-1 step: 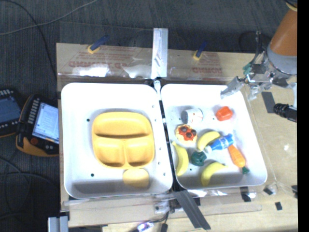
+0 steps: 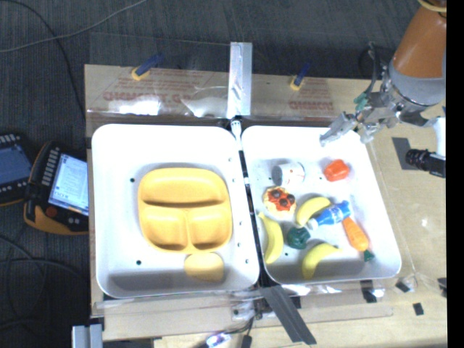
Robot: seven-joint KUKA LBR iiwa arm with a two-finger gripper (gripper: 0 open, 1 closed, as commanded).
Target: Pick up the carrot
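The carrot (image 2: 354, 233) is small and orange with a green tip. It lies in the right bin (image 2: 380, 187) near the front right corner, tip pointing to the front. My gripper (image 2: 349, 131) hangs over the bin's back right rim, well behind the carrot. Its fingers stand open with nothing between them. An orange-red toy (image 2: 336, 170) lies between the gripper and the carrot.
Beside the carrot lie a blue bottle (image 2: 331, 214), three bananas (image 2: 312, 208) (image 2: 272, 239) (image 2: 317, 256), a green toy (image 2: 297, 236), a round pizza-like toy (image 2: 279, 199) and a white piece (image 2: 290, 172). The left bin (image 2: 109, 194) holds a yellow divided tray (image 2: 186, 207) and a pale bun (image 2: 204, 265).
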